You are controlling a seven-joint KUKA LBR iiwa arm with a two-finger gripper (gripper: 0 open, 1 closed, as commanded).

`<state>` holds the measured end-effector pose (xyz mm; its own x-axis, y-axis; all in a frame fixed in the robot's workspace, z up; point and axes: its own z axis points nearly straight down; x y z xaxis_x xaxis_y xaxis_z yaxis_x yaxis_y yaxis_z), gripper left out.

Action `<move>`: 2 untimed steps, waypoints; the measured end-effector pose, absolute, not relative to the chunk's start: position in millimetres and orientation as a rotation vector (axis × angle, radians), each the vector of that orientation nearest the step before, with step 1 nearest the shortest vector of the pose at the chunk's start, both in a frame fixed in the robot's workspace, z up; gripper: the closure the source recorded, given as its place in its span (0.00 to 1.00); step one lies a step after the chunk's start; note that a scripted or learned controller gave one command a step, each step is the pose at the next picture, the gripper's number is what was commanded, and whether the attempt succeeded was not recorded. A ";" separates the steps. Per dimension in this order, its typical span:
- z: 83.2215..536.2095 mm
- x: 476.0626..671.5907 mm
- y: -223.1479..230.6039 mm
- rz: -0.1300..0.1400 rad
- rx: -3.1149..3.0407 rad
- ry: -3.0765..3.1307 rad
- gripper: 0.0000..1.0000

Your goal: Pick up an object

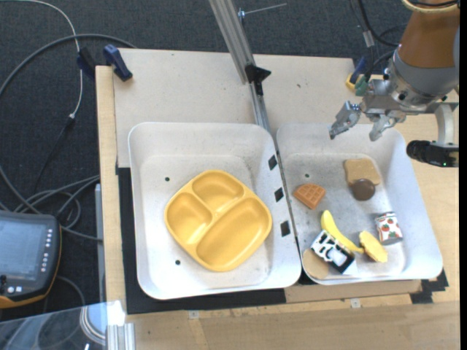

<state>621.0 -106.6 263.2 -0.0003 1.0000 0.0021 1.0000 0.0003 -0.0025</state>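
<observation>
The hand [363, 125] hangs over the far edge of the right bin [416, 195], its two fingers spread apart and nothing between them; it is released, above the bin's upper wall and clear of everything inside. Nearest below it lies a tan slice of toy bread [361, 169] with a brown round lump [363, 189] touching its near edge; to their left sits a small orange waffle [310, 195], flat and roughly square, well apart from the rest. Nearer the front lie a yellow banana [337, 232], a yellow wedge [373, 247], a small carton with a red picture [389, 228] and a black-and-white box [333, 252], crowded close together. The waffle looks the likeliest pick, being alone; it is probably light, stiff plastic, a bit slick, best pinched across two opposite edges. The banana is the one long thing; its long axis runs from upper left to lower right, so a grasp would close across its middle. The left bin [146, 166] holds a yellow divided plate [219, 219]; both bins rest on the tabletop [182, 86].
</observation>
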 end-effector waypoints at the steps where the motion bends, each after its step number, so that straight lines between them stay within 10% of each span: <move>1: 188.2 621.2 -61.3 0.007 -2.210 -2.220 0.00; 2: 222.7 630.0 -47.5 -0.006 -2.219 -2.227 0.00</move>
<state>630.0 -47.5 222.7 -0.0034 1.0000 0.0008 1.0000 0.0034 0.0045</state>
